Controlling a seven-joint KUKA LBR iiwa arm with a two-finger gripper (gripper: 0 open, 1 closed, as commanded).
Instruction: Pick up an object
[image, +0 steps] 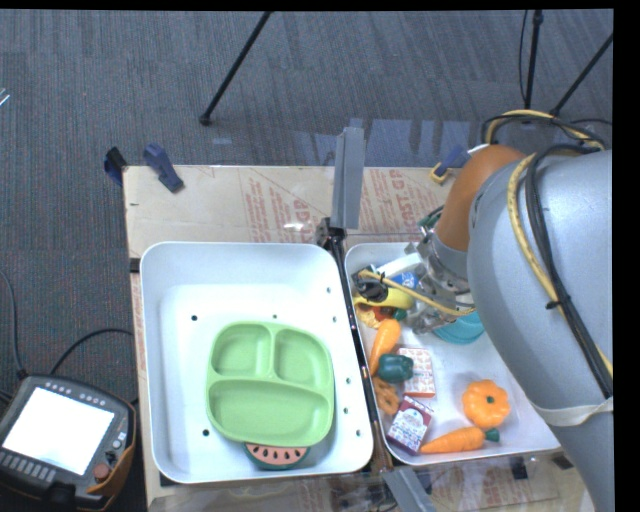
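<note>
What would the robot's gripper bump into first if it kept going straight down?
Probably the yellow banana in the right bin. The gripper points down right over it, with a carrot just beside. How high it hangs is hard to judge from this slanted view.

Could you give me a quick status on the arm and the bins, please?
Gripper low over right bin, grip unconfirmed. Pumpkin, carrots, cartons crowd that bin. Green tray in left bin.

R bin (520, 415) crowded w/ toys, arm (560, 270) overhead, L bin (170, 300) open around green tray (270, 385)
</note>
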